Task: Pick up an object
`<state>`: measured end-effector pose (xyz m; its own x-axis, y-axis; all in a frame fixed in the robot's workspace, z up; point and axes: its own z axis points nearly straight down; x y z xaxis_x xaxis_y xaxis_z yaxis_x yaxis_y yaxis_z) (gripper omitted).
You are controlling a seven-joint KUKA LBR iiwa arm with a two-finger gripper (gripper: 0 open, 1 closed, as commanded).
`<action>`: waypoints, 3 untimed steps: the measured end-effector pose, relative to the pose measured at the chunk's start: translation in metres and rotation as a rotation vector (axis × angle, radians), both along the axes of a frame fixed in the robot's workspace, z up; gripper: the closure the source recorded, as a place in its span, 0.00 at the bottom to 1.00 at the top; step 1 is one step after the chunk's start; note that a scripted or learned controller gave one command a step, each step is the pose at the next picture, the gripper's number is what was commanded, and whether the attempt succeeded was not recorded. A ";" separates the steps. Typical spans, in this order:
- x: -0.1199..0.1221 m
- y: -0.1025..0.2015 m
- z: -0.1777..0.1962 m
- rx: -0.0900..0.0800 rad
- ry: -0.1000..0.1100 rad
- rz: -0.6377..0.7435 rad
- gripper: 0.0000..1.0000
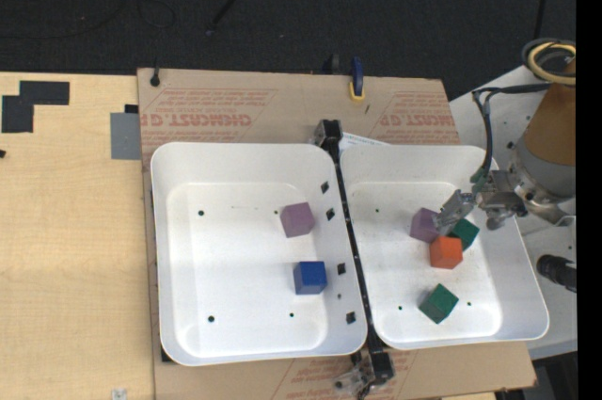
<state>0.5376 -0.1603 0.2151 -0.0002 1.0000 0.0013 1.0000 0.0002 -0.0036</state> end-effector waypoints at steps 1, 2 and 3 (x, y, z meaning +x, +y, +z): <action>-0.017 -0.055 -0.080 0.001 0.006 -0.003 0.00; -0.004 -0.012 -0.130 0.000 0.000 0.002 0.00; -0.005 -0.014 -0.118 0.000 0.000 -0.005 1.00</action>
